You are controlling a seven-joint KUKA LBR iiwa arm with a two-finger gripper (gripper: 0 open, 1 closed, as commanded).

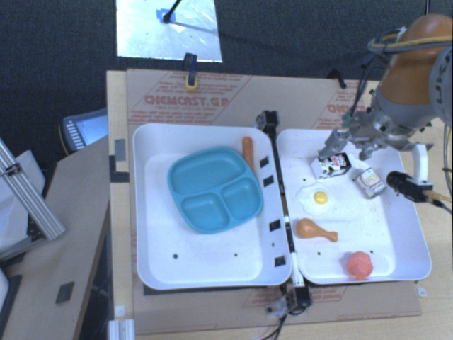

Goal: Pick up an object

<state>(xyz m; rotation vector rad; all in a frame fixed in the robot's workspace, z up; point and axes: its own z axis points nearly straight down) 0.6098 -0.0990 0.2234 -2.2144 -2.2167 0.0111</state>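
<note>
My gripper (pixel 350 150) hangs over the back of the right bin (pixel 414 243), open, with nothing between its fingers. One fingertip (pixel 331 148) stands just above a small black-and-white packet (pixel 333 165) on the bin floor. A small silver can (pixel 369 182) lies to the right of the packet, below the other finger. In front of them lie a toy fried egg (pixel 318 200), an orange drumstick (pixel 316 229) and a pink ball (pixel 359 264).
The left bin (pixel 152 261) holds a blue divided plate (pixel 214 189) and an orange sausage (pixel 248 151) against its right wall. A black divider rail (pixel 277 190) runs between the bins.
</note>
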